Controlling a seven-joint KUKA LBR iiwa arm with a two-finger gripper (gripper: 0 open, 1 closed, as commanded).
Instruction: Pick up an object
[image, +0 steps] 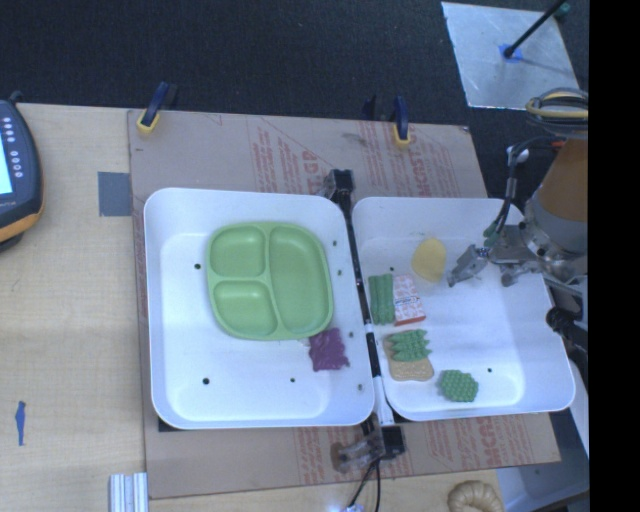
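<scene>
Gripper (468, 268) sits low in the right bin (520, 395), at three o'clock from the yellow object (430, 258) and just beside it; I cannot tell its state. I judge nothing lifted yet: closing, grasping and raising remain.

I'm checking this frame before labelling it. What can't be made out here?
- Tool, camera view: too small and blurred to read its finger state or any contact with the yellow object.
- Arm: cut off by the right edge.
- Packet: print too small to read.
</scene>
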